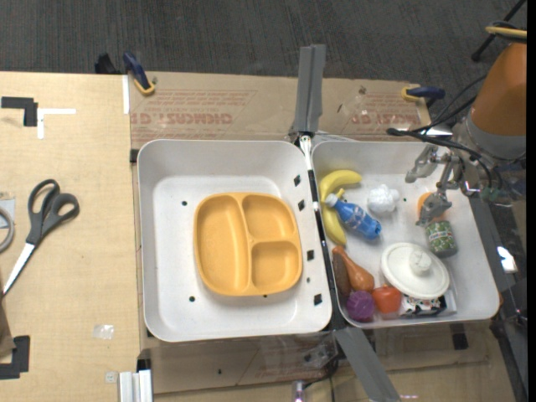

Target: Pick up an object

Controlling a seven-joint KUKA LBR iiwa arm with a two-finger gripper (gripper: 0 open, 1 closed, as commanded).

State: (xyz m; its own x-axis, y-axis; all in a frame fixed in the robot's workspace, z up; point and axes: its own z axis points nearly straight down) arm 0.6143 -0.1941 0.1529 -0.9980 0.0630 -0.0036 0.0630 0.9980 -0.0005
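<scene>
My gripper [437, 193] hangs over the right edge of the right bin [480, 249], just above a small green can [441, 236] and beside an orange scrap [425, 203]. I cannot tell whether my jaws are parted or closed.

This bin is crowded. Along its left wall lies one curved yellow banana [336, 191], with one blue plastic bottle [356, 217] slanting across it. One crumpled white wad [383, 199] sits near the middle. At the front edge are one round white lidded dish [414, 270] with a knob, one red tomato-like piece [387, 298], one purple ball [361, 306], and one brown drumstick shape [351, 270]. The only bare floor lies in the back right part, under my wrist.

The left bin [159, 249] holds one smooth yellow plate [248, 244] with three compartments and open white floor all around it.

On the wooden bench [67, 291] to the far left lies one pair of black-handled scissors [38, 224].
</scene>
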